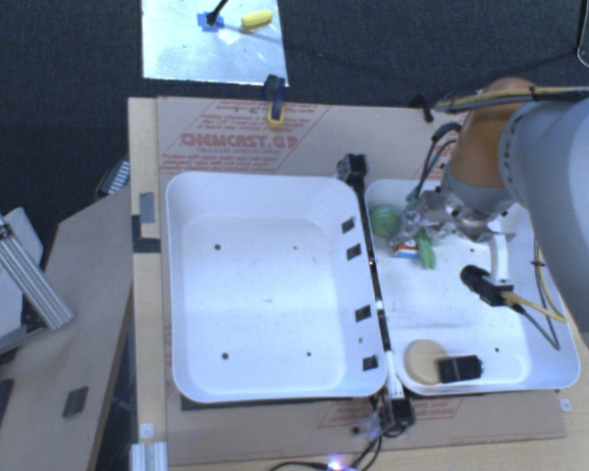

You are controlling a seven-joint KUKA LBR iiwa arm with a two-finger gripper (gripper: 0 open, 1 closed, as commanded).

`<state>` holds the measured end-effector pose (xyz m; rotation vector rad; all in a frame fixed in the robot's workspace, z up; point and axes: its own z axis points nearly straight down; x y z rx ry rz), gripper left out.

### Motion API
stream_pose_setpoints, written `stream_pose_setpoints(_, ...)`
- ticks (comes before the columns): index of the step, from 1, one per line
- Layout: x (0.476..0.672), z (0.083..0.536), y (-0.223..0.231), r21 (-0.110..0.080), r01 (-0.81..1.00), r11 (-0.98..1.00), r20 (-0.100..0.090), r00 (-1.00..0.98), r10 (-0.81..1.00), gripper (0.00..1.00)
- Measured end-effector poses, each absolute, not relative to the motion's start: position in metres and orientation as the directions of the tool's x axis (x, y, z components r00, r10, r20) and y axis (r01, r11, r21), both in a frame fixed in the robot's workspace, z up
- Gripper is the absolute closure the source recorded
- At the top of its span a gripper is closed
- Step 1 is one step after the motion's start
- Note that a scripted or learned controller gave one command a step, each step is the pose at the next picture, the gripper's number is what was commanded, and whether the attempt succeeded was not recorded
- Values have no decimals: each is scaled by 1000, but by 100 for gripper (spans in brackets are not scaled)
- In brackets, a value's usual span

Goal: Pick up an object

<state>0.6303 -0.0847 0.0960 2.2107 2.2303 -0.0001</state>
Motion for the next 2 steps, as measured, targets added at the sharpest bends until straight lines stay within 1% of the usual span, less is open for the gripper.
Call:
stream_pose_setpoints(1,657,80,-90,-48,999,7,1,-7,1000,100)
stream_pose_setpoints(2,617,192,14,8,1000,10,2,-10,1000,100)
